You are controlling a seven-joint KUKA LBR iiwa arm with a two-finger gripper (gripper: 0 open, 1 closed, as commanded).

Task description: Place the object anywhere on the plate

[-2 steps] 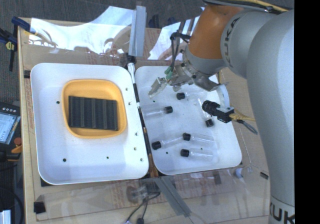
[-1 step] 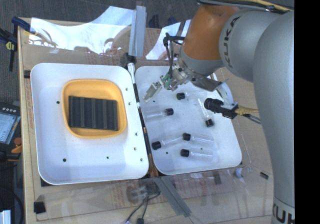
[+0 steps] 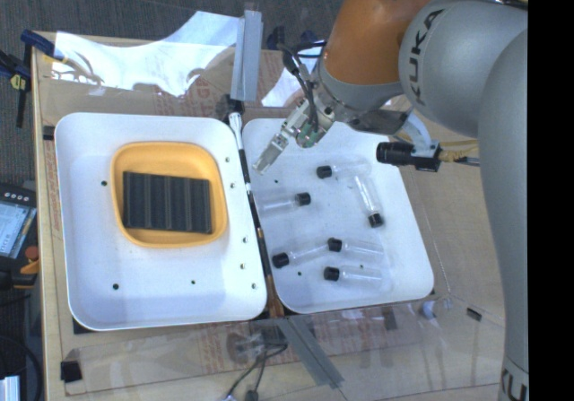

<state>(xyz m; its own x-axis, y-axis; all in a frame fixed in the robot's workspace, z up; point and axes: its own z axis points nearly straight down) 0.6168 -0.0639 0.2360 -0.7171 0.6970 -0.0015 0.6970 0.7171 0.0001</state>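
Nearest you on the desk (image 3: 179, 350), the right bin (image 3: 408, 287) holds clear vials with black caps: one vial (image 3: 352, 274) at the near edge, another (image 3: 300, 256) to its left, others (image 3: 368, 200) farther back. In the left bin (image 3: 81, 238) you see the yellow plate (image 3: 168, 161) with a dark ribbed insert (image 3: 168, 202), nothing on it. Farther back, the arm (image 3: 421, 40) reaches in from the right, wrist bent down and leftward, the claw (image 3: 269, 157) hanging over the right bin's far left corner. You cannot tell how far its fingers are parted; no vial sits between them.
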